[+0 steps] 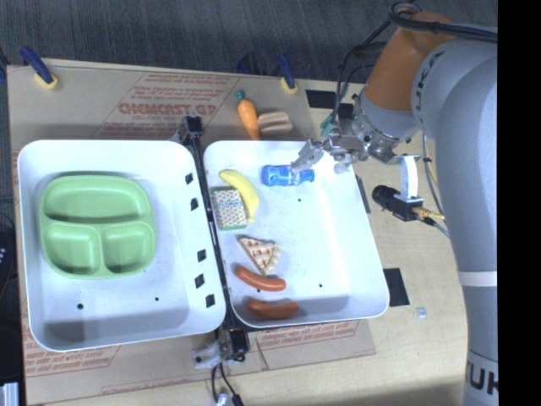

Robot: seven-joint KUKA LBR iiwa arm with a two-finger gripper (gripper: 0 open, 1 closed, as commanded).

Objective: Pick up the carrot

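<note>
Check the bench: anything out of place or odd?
Yes. The carrot and a hot dog bun lie outside the right bin, on the cardboard behind its far rim. The gripper is at the blue toy car instead, not the carrot.

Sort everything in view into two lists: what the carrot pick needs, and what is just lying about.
Needed: carrot, on the right bin's far rim; hand, over the blue toy car.

Lying about: bread roll, banana, sandwich, pizza slice, two sausages, green tray, left bin.
</note>
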